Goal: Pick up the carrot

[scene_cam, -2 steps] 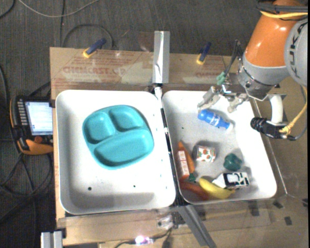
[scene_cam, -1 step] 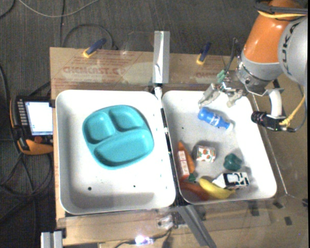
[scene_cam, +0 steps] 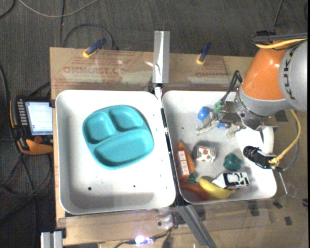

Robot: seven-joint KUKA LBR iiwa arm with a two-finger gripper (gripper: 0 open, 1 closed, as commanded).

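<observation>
the left bin holds a teal divided plate. in the right bin, the carrot lies along the left wall, its lower end by a banana. right of it sit a small patterned cube and a dark green lump. the arm leans in from the right, gripper low over the bin's upper middle, well apart from the carrot; i cannot tell how its jaws stand.

The arm (grey, orange band above the wrist) reaches in from the right, its pincer pointing left and down.
</observation>
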